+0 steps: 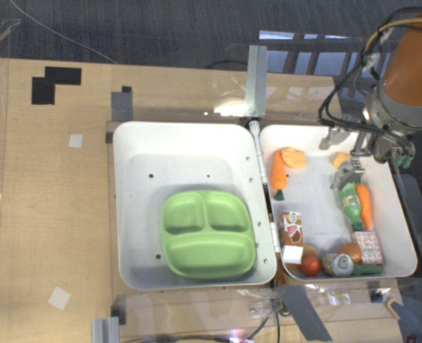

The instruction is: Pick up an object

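Jaw state can't be told; gripper (351, 167) is hung over right bin (318, 213), just above a green packet (350, 204) w/ a carrot (365, 204) beside it. Green plate (208, 234) is seen in left bin (146, 191).

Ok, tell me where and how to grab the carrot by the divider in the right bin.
Grip the carrot across its orange middle, coming straight down. It lies flat, lengthwise along the bin's left wall, so close the fingers across its narrow width; the wall side looks tight.
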Robot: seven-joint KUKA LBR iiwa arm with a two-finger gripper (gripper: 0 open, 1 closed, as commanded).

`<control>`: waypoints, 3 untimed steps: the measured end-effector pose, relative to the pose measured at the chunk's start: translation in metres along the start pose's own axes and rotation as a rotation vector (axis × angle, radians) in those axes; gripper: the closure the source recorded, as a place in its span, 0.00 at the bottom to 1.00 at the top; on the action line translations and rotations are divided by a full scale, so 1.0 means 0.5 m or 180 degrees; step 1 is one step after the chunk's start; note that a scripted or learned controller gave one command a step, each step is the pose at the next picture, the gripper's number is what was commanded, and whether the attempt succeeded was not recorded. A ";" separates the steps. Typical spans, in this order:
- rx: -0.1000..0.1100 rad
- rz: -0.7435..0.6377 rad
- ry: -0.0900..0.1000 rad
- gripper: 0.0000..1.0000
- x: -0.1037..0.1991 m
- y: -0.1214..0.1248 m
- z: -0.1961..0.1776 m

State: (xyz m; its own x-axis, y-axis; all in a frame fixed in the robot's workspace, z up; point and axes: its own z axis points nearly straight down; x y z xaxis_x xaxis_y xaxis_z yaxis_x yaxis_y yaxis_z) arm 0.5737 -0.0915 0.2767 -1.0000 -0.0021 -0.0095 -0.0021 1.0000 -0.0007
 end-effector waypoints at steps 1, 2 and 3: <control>0.0010 -0.0190 0.0014 0.00 0.082 -0.217 0.101; 0.0005 -0.0143 -0.0004 0.00 0.056 -0.214 0.359; 0.0013 0.0055 -0.0033 0.00 0.126 -0.208 0.371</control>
State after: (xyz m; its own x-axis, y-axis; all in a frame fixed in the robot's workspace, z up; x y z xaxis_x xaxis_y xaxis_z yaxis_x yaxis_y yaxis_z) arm 0.5128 -0.1959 0.0905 -0.9997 0.0150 -0.0200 0.0151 0.9999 -0.0044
